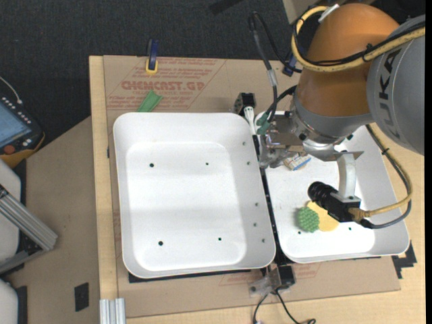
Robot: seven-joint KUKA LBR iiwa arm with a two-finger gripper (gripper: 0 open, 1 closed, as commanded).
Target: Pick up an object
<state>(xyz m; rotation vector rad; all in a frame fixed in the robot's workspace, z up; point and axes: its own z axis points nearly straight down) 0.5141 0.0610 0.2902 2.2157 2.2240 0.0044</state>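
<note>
From where I stand, the shallow white plastic bin on the left [142, 147] has a wide open floor to reach into. Over the matching white bin on the right [351, 248], the bulky grey-and-orange arm [341, 73] blocks the far half. A knobbly green ball [308, 219] and a flat yellow disc [329, 224] sit touching near the front.

You had a blue-and-yellow clamp [152, 58] on the far edge of the cardboard sheet [101, 181]; a green strip [148, 101] lay near it, by the red lettering.

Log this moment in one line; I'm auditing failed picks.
gripper: over right bin | green object, yellow object: lying loose | grasp: unconfirmed
</note>
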